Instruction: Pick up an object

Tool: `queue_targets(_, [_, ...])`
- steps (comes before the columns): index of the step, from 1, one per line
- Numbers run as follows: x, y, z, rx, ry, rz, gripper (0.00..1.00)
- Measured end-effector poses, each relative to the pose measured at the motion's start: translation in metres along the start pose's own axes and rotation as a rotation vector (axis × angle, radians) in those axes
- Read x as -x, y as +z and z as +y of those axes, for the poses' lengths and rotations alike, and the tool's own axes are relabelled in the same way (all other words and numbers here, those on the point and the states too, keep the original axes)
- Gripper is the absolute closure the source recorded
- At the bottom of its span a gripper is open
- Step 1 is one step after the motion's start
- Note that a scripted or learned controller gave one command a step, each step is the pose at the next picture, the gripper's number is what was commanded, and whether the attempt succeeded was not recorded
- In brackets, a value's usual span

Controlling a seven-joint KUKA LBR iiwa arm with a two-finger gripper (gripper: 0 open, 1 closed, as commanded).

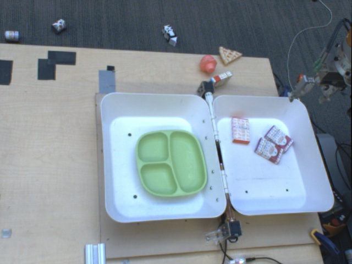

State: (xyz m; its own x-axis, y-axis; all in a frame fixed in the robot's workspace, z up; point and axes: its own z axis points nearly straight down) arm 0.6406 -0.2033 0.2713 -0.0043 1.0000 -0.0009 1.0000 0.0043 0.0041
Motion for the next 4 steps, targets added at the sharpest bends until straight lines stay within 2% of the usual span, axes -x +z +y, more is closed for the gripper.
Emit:
queue_targets(1, [0.002,0.097,-0.055,-0.003,0.002,0.001,0.00])
queue_targets(2, [-0.042,0.184,-0.108,0.002,0.002,0.000,0.00])
queue_targets(3, [-0.112,0.183,-0.151,0.008,0.001,0.000,0.00])
queue_targets(4, [-0.112,0.172,-0.149,0.014,0.000,-0.001,1.00])
